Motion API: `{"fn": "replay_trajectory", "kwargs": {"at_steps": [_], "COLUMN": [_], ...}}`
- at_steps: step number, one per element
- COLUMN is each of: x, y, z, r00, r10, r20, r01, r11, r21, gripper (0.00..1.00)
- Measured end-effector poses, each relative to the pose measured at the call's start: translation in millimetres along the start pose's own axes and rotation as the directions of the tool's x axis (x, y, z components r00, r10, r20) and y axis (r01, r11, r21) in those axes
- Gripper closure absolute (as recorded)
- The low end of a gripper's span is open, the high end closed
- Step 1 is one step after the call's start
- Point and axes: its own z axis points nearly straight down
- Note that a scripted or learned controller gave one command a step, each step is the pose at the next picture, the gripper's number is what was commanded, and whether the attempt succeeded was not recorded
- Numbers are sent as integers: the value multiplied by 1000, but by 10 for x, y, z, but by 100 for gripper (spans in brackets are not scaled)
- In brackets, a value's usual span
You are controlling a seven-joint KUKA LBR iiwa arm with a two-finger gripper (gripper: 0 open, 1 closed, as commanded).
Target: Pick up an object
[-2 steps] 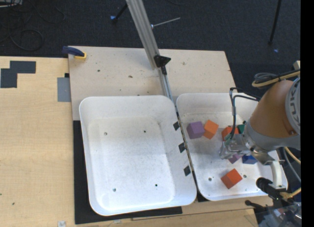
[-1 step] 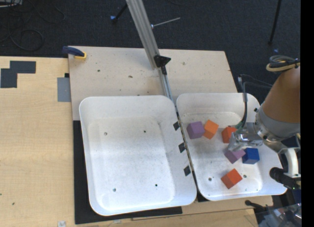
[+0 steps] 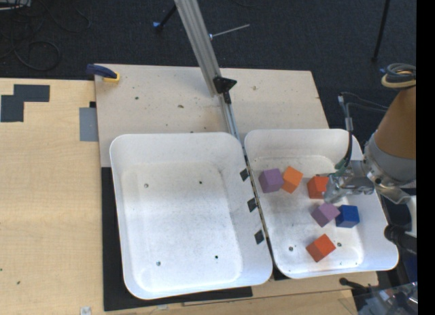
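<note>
While gripper (image 3: 338, 186) hangs low near right bin's (image 3: 367, 260) right edge, beside red cube (image 3: 317, 186): fingers' spread, cannot tell; likely lining up grasp.

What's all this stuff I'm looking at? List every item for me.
White bins: 2, side by side on the bench; left bin, right bin.
Purple blocks: 2, right bin; one upper left, one central.
Orange block: 1, touching the upper purple one.
Red-orange blocks: 2; one beside the gripper, one near the front.
Blue block: 1, right of the central purple one.
Aluminium bar: 1, silver, behind the bins.
Clamp: 1, blue and yellow, bench's far left corner.
Arm: 1, grey and orange, right.
Gripper: 1, over the right bin.
</note>
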Motion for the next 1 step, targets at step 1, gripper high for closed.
{"fn": "replay_trajectory", "kwargs": {"at_steps": [1], "x": [514], "y": [160], "z": [103], "r00": [1000], "r10": [-4], "r20": [-3], "r01": [4], "r11": [1000], "r21": [5], "gripper": [100]}}
